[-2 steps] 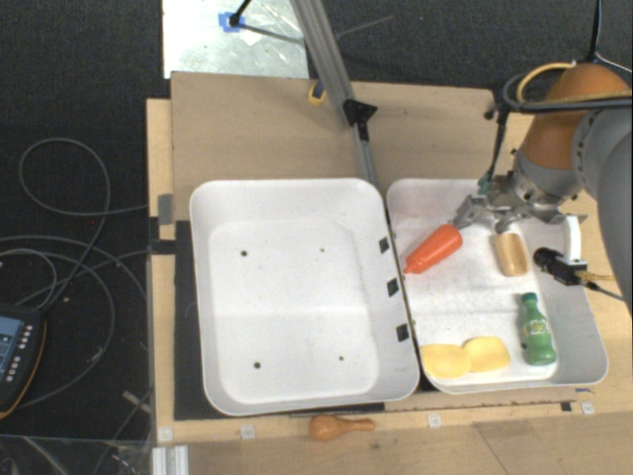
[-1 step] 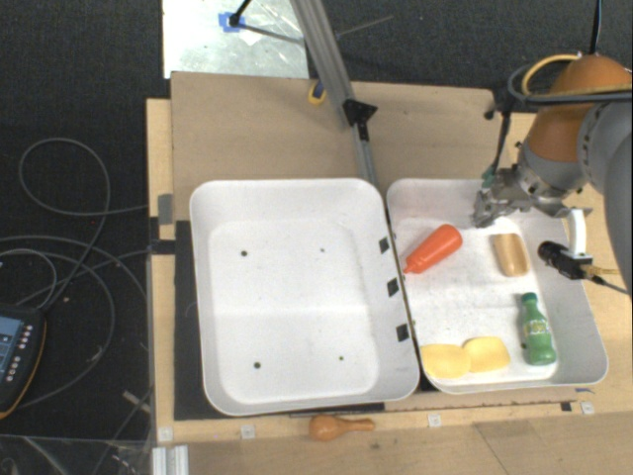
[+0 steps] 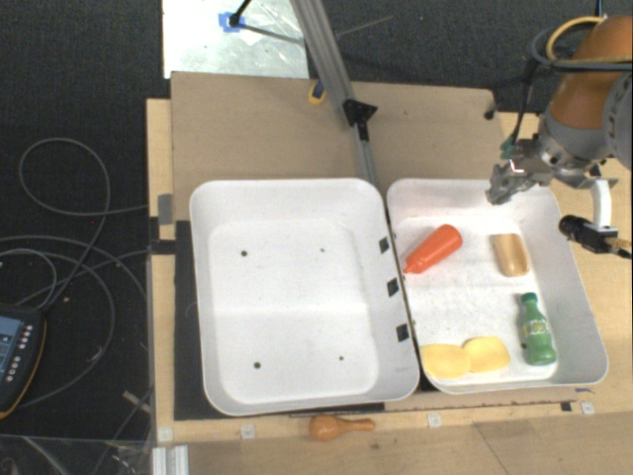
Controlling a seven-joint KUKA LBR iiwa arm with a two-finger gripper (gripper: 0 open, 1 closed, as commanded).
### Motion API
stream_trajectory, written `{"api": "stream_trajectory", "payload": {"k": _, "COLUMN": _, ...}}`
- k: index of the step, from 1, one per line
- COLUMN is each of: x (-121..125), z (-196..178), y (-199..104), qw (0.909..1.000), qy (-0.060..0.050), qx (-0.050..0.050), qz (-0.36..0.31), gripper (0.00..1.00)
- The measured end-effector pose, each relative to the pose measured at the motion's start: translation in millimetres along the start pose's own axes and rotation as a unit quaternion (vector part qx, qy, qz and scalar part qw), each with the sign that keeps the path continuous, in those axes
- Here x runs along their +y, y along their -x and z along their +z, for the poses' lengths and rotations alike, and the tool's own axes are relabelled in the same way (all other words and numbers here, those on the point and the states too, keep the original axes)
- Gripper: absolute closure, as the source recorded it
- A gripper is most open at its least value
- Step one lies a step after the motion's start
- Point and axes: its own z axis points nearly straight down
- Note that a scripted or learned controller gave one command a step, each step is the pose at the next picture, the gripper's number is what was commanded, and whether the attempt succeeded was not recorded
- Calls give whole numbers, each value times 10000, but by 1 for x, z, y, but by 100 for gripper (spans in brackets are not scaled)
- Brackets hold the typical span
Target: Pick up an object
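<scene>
Gripper (image 3: 502, 188) poised over right bin (image 3: 584, 295), finger state unclear; descent best centred on bread roll (image 3: 510, 254), fingers spanning width.

Arm (image 3: 593, 57) came in from the right, orange band above the wrist at the top-right corner, grey wrist section angled down and left. Gripper (image 3: 501, 188) hung at the end of it, pointing down-left, nothing visible between its tips.
</scene>
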Motion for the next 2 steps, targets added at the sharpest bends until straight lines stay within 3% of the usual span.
{"api": "stream_trajectory", "payload": {"k": 1, "x": 2, "z": -38, "y": 0, "qw": 10000, "qy": -15, "qx": 5, "qz": 1, "gripper": 100}}
{"api": "stream_trajectory", "payload": {"k": 2, "x": -14, "z": -52, "y": -53, "qw": 10000, "qy": -35, "qx": 22, "qz": -16, "gripper": 100}}
